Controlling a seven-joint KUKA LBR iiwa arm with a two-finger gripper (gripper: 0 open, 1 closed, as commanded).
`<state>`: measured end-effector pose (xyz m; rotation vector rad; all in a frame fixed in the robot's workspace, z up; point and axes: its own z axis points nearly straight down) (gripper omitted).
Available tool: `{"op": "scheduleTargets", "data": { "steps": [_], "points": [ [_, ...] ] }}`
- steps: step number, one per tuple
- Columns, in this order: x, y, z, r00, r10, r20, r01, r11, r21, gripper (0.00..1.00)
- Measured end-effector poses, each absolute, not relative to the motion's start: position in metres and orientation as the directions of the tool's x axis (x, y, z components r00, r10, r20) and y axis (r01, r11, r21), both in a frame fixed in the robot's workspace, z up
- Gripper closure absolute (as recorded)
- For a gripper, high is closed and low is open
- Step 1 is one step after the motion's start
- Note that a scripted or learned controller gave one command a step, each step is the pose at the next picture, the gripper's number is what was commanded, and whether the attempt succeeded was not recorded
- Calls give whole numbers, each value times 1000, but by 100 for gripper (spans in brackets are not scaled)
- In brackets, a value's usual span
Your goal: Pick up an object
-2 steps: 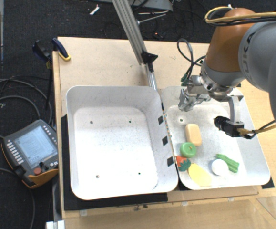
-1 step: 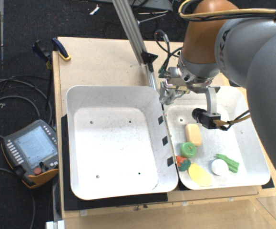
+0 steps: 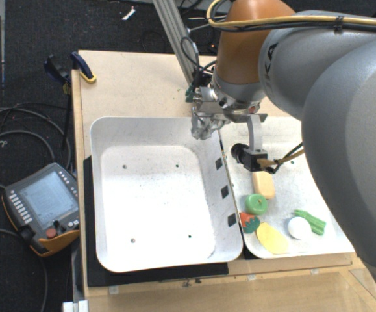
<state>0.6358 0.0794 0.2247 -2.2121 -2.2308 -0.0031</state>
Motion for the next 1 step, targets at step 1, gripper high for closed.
{"op": "scheduleTargets", "data": {
  "steps": [1],
  "points": [
    [636, 97, 230, -5, 1000, 0, 1000, 5, 1, 100]
  ]
}}
